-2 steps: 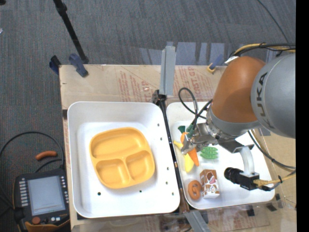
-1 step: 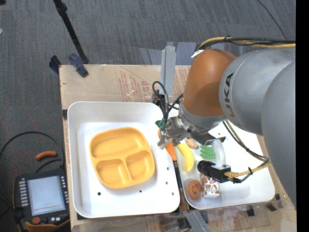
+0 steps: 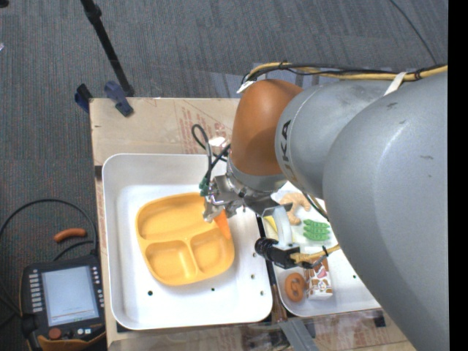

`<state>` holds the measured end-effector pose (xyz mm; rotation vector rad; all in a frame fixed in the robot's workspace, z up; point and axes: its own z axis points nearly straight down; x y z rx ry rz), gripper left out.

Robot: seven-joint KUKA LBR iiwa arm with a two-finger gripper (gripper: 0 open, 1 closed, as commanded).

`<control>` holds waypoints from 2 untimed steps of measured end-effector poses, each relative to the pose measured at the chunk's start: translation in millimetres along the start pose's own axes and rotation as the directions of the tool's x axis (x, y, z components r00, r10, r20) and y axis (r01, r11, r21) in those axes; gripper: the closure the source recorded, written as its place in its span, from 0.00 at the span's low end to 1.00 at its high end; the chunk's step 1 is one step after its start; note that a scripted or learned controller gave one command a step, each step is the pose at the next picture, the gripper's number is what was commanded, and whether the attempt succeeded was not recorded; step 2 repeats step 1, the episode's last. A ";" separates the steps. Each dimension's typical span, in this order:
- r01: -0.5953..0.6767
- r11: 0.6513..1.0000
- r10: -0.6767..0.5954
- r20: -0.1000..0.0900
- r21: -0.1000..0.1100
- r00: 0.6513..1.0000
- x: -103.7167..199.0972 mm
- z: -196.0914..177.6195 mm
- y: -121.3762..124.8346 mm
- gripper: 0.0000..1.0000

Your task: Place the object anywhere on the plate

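Gripper [image 3: 216, 212] sits at frame center, over the right edge of the yellow plate [image 3: 184, 239], with the grey arm [image 3: 365, 189] and its orange band [image 3: 257, 126] filling the right side of the frame. Can't tell whether the fingers are spread or pressed together; the wrist body hides them from this angle. A small orange object [image 3: 222, 224] shows just below the gripper, at the plate's right rim near the upper compartment; can't tell if it is pinched or resting on the plate. The plate is a three-compartment tray lying in the left white bin [image 3: 121, 269]. Right bin [image 3: 351, 302] holds a green toy [image 3: 316, 229], a brown round item [image 3: 295, 287] and a small packet [image 3: 319, 280], all partly under the arm. Teach pendant [image 3: 64, 296] lies on the floor at lower left, beside the desk [image 3: 146, 119].
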<state>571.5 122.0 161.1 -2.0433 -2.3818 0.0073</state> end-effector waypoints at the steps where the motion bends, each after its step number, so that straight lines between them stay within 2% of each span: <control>1: 0.001 1.000 -0.001 0.000 -0.001 1.000 0.2 -0.3 0.2 0.00; 2: 0.001 1.000 -0.001 0.000 -0.001 1.000 0.2 -0.3 0.2 0.00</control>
